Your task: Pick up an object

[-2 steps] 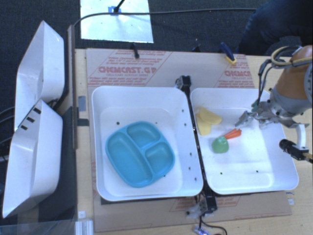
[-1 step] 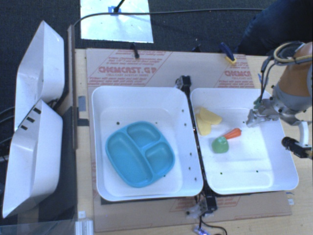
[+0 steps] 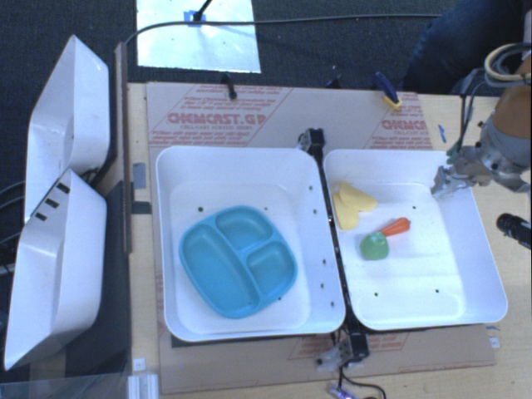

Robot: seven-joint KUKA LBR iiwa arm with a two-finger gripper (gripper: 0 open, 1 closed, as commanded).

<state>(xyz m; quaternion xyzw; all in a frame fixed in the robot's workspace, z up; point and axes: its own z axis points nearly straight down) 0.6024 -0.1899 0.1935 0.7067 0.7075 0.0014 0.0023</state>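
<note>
The gripper [image 3: 445,181] is seen at the right bin's [image 3: 474,306] far right rim; whether it is apart or together cannot be told. A yellow piece [image 3: 351,203], an orange carrot [image 3: 396,227] and a green object [image 3: 374,246] are clustered near the left wall. Because they lie close together, a neighbour could be nudged or a rounded piece squeezed out.

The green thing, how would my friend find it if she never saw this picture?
Start at the two white bins side by side and pick the right bin. Near its middle sit three small toys close together. The green thing is the round lump nearest the camera, just below the orange carrot and right of the pale yellow piece.
</note>
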